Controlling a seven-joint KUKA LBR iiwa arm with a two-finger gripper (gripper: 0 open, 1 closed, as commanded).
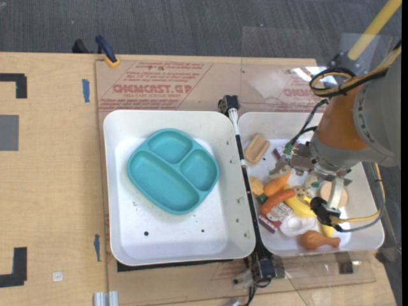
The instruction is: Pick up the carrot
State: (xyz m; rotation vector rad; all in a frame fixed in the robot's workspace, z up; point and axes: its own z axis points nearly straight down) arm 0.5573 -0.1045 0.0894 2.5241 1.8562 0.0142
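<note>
Down at the front of the right bin [373,234], a brown toy drumstick [315,239] is lying nearest to us. Just behind it, a pile of toy food is sitting all bunched up: a yellow banana [301,206], a white lump [292,225] and a red packet [273,214].

The carrot [278,199] is lying in the middle of this pile. It is the long orange one, lying at a slant, touching the banana and resting partly on the red packet. Another small orange piece [275,185] is sitting just beside it, so the two are easy to mix up. A slice of toy bread [257,148] is lying apart, near the back of the bin.

The gripper [294,164] is hanging over the right bin, just behind the carrot. Whether it is spread wide or squeezed together is too hard to tell. Nothing is showing inside it.

The left bin [121,234] is holding a blue-green plate [172,169] with three parts.

It looks like the arm is getting ready to reach, and the carrot is not picked up yet. Next, the gripper is probably going to need to line up right over the carrot, come down, and pinch only the carrot, not its neighbours.
</note>
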